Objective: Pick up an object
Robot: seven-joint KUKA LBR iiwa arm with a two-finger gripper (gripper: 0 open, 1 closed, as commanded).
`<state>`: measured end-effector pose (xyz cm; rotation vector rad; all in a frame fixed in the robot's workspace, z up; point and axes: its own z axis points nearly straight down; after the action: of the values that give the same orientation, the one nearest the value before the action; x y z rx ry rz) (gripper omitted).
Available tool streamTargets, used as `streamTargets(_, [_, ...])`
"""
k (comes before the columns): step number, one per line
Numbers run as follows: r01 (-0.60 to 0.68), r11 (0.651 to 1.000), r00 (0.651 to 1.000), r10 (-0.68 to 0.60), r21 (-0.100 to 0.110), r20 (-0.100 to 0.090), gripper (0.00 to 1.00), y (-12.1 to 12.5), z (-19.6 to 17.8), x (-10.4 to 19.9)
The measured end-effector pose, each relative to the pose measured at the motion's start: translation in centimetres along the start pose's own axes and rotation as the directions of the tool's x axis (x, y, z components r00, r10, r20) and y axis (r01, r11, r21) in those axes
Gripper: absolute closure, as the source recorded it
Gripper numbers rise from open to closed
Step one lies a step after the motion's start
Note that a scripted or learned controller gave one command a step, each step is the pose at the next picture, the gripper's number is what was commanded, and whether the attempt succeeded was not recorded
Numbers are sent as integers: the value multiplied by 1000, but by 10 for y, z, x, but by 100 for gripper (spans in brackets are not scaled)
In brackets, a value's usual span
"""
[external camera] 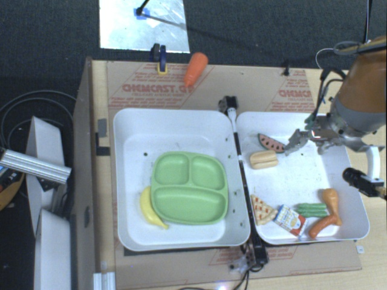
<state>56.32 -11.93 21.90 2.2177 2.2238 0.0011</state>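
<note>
I'm looking at the watermelon slice (271, 142) in the right bin (338, 237), near its back left, with the bread roll (263, 159) just in front of it. My gripper (297, 142) hangs right beside the slice, jaws narrowly parted, nothing between them. I reckon it's lined up for that slice. It's a flat, hard plastic wedge, so slippery edges. Pizza slice (263, 209), sachet (288, 219), beans (312, 209) and a sausage (324, 223) crowd the front. Green tray (188, 189) and banana (149, 208) sit in the left bin (130, 162).
</note>
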Motion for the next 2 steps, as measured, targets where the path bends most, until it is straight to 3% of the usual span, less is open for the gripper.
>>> streamTargets(1, [4, 1000, 1000, -4, -5, 1, 0, 63, 99, 6])
streamTargets(2, [4, 1000, 1000, -4, -2, 1, 0, 79, 136, 29])
